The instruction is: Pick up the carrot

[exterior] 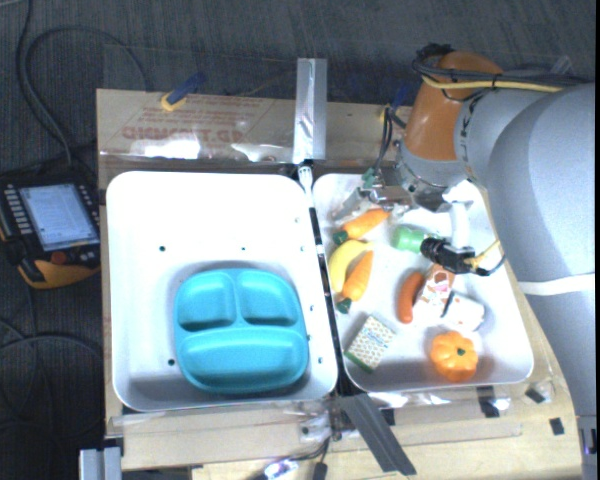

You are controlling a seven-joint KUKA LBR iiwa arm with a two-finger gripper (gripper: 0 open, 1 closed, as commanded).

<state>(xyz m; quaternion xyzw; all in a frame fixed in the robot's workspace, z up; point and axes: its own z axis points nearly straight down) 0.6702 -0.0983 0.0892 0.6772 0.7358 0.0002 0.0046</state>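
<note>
Carrot (pixel 358 277) seen near right bin's (pixel 510 368) left wall, long axis tilted, tip toward near edge. Pincer (pixel 385 193) at far edge, above-right of it; finger state cannot be told.

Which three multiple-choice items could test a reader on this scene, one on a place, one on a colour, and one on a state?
1. Where does the carrot lie?
A. In the right bin, beside the banana
B. On the blue tray
C. On the floor next to the tablet

2. What colour is the divided tray in the left bin?
A. Red
B. Blue
C. Yellow

3. Where is the hand relative to the carrot?
A. Clamped around it
B. Apart from it, at the far end of the right bin
C. Over the left bin

Answers: 1 A, the carrot rests against the banana in the right bin. 2 B, the tray is plainly blue. 3 B, the hand sits near the bin's far edge, above another orange item, clear of the carrot.
</note>
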